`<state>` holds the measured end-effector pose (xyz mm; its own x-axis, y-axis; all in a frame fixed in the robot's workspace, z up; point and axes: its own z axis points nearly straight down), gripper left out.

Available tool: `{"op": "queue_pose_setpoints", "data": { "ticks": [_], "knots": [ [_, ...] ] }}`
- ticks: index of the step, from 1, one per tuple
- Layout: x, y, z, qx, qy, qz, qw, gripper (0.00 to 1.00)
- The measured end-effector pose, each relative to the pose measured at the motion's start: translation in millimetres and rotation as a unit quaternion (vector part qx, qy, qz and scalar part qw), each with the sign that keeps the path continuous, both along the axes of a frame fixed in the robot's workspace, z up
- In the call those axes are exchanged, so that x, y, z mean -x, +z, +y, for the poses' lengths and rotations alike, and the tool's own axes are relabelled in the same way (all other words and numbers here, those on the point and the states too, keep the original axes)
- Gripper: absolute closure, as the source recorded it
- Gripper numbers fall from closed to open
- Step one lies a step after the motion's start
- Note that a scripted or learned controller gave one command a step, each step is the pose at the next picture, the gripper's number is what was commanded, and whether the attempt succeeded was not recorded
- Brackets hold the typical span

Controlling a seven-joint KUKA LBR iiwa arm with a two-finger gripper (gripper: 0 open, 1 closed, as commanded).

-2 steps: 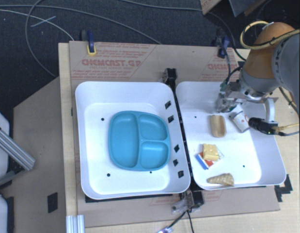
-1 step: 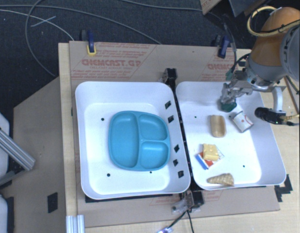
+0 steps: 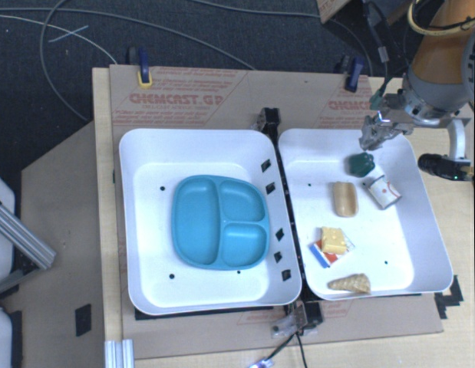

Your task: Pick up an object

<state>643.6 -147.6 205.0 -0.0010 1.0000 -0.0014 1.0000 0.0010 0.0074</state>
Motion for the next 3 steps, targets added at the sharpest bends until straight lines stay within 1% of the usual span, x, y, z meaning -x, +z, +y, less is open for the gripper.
{"op": "queue_pose_setpoints", "data": {
  "ticks": [1,2,3],
  "knots": [
    [20,15,50,-0.0024,0.002,0.004,1.0000,1.00],
    [40,26,103,-0.0026,0.003,0.005,1.0000,1.00],
    [61,27,141,-0.0021,0.002,0.005,1.0000,1.00]
  ]
}}
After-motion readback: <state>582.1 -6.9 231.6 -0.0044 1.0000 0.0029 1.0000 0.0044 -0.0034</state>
